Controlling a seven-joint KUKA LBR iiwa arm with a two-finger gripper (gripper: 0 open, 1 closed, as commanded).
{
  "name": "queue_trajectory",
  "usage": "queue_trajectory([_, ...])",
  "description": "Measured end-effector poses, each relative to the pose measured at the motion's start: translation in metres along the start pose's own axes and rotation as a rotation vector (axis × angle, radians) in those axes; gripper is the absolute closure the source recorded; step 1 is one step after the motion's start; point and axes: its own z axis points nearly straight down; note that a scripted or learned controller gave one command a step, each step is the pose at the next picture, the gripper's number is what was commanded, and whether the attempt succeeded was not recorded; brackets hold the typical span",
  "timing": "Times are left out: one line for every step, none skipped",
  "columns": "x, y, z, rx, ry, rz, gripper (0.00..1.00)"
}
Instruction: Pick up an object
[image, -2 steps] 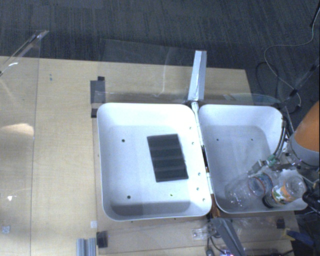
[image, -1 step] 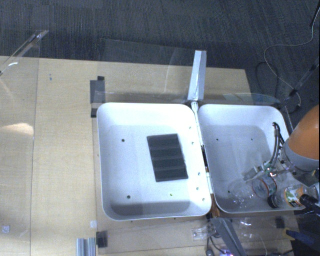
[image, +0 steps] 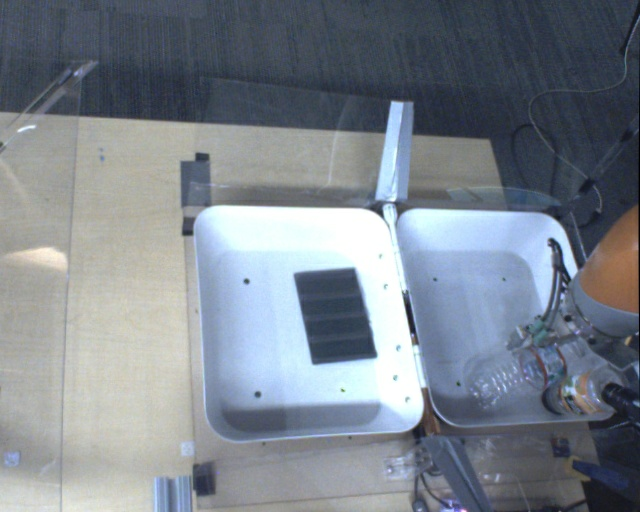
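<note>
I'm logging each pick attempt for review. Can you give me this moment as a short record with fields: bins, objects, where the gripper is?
left bin: holds a dark ridged rectangular pad, lying flat near the middle
right bin: holds a clear plastic bottle, lying on its side near the front right corner
arm: reaches in from the right, over the right bin
gripper: low at the right end of the bottle; finger state cannot be made out
grasp: not confirmed
</note>
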Motion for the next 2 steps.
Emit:
queue_trajectory([0.0, 0.0, 0.0, 0.001, -0.001, 0.0, 0.0])
queue_trajectory([-0.007, -0.006, 0.012, 0.009, 0.005, -0.03, 0.0])
